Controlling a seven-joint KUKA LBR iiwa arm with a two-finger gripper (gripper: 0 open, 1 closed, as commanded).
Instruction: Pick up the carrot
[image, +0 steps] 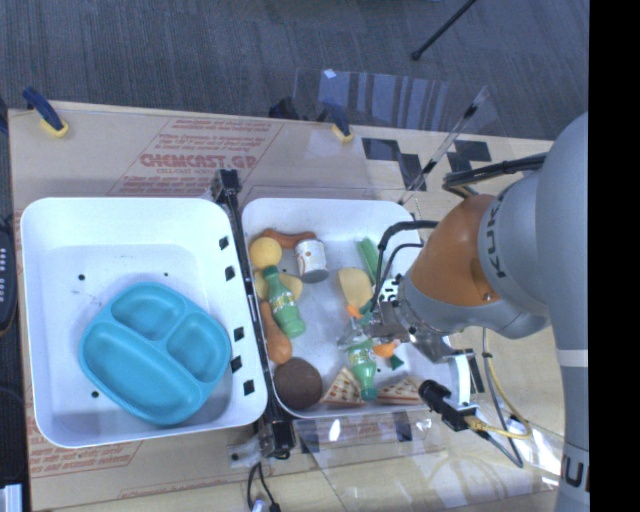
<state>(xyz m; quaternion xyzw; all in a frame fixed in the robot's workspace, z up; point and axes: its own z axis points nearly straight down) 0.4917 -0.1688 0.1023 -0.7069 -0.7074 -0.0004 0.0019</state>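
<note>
An orange carrot (386, 349) lies in the right bin (330, 212) near its right wall, mostly hidden by my wrist. Orange bits of it show on both sides of the gripper (372, 332). The gripper hangs low directly over the carrot, with the grey arm and its orange band (450, 265) reaching in from the right. I cannot make out whether the carrot sits between the gripper's tips.
Crowded around the carrot are a green bottle (362, 372), a yellow fruit (354, 285), a green vegetable (369, 258), a can (312, 260), a brown ball (298, 382) and an orange-brown long item (278, 342). The left bin (60, 225) holds a blue divided plate (152, 350).
</note>
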